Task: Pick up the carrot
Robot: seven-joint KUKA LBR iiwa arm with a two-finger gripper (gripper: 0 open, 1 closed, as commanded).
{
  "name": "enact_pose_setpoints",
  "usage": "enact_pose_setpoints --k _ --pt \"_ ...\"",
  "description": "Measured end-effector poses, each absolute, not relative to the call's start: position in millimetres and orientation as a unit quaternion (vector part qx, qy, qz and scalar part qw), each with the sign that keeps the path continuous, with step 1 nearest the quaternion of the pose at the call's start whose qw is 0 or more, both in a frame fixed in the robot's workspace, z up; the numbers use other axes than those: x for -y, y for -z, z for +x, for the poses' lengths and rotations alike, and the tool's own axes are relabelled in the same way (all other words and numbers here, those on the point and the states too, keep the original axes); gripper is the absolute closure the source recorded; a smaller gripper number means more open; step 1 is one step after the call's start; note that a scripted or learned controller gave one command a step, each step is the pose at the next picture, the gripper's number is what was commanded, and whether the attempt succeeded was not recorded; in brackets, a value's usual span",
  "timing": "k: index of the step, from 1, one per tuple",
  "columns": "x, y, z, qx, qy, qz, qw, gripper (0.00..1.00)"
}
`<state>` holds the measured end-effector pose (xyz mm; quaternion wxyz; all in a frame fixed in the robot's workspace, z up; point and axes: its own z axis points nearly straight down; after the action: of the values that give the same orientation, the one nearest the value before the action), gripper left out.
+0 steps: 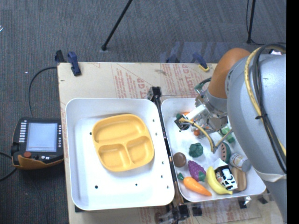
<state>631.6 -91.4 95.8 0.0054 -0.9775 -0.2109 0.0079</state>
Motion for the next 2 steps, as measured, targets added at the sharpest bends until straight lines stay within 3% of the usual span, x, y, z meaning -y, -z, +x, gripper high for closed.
enact_pose_setpoints --k 1,2 --pt "135.0 -86.7 551.6 0.309 -0.0029 -0.951 0.003 1.0" --pt "133.3 -89.3 556.5 0.311 0.0044 -0.95 -0.001 0.0"
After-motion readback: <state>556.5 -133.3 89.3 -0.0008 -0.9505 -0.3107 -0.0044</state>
